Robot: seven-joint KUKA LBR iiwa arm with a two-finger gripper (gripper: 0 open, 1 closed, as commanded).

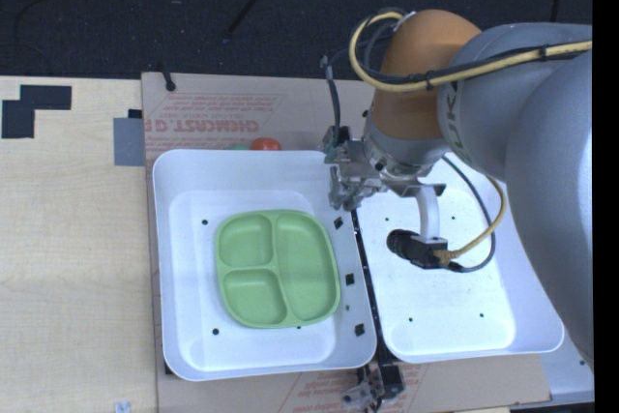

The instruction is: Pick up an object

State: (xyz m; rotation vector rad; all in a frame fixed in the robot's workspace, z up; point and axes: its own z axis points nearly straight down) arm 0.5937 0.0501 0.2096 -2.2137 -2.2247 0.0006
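The gripper [346,193] stood over the bins' shared rim; finger state could not be told. The green divided plate [277,268] lay below-left, unheld.

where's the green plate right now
The green divided plate lies flat in the left white bin, near that bin's middle, left of the seam between the two bins.
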